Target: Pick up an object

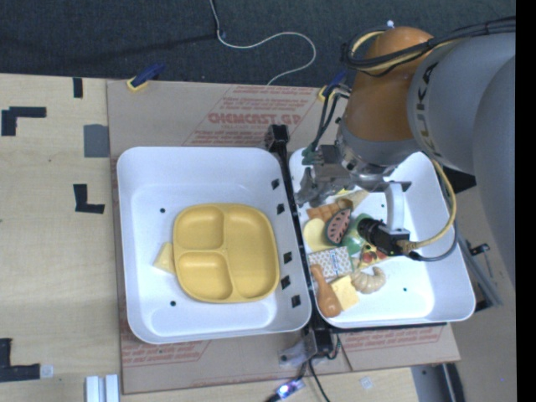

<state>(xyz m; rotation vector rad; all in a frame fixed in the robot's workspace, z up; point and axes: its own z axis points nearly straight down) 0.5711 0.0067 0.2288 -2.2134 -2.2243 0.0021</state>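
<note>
The right bin (pixel 435 296) holds a heap of toy food at its left side. In it I see a reddish slice with dark seeds (pixel 339 223), a green piece (pixel 355 243), a pale checkered cracker (pixel 332 262), a yellow cheese wedge (pixel 344 293), an orange stick (pixel 322 288) and a tan curled piece (pixel 371 281). My gripper (pixel 322 184) hangs low over the upper left of this heap, close to the wall between the bins. The wrist body hides its tips, and I see nothing held in it.
The left bin (pixel 142 182) holds a yellow divided plate (pixel 226 252) with a pale yellow piece (pixel 163 258) under its left edge. The grey and orange arm (pixel 394 82) covers the far part of the right bin. A cable (pixel 435 245) loops over the heap's right side.
</note>
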